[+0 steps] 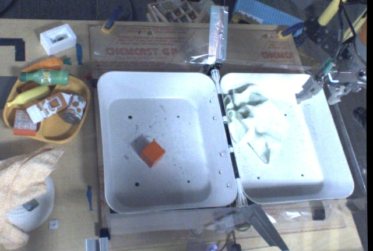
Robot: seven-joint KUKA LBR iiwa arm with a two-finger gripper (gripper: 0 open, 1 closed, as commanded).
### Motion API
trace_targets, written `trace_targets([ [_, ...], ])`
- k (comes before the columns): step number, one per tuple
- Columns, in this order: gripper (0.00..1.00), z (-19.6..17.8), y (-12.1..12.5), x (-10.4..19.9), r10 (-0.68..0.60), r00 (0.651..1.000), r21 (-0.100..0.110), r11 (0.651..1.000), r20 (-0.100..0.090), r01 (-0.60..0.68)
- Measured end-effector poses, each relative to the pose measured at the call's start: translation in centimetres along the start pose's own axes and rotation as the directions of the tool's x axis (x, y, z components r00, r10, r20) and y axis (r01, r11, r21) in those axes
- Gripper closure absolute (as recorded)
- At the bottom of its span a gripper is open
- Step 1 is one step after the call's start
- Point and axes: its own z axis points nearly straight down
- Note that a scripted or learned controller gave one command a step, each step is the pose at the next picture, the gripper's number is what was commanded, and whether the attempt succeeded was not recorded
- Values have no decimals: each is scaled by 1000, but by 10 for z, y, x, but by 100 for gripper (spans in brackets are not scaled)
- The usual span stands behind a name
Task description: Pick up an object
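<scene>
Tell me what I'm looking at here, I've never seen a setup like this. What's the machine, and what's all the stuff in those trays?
This is one camera looking down at a slant on a workbench. Two shallow white bins sit side by side. The left bin holds a small orange block. The right bin holds a crumpled pale cloth. The machine is a robot arm reaching in from the right; its claw hangs over the right bin's far corner, with nothing seen in it. Off to the left, a yellow bowl holds toy food.
</scene>
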Motion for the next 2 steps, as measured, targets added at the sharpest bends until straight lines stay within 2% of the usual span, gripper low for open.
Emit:
trace_targets([
  [1,0,119,5,47,-79,997,-1,997,1,79],
  [2,0,177,77,35,-138,990,-12,990,5,138],
])
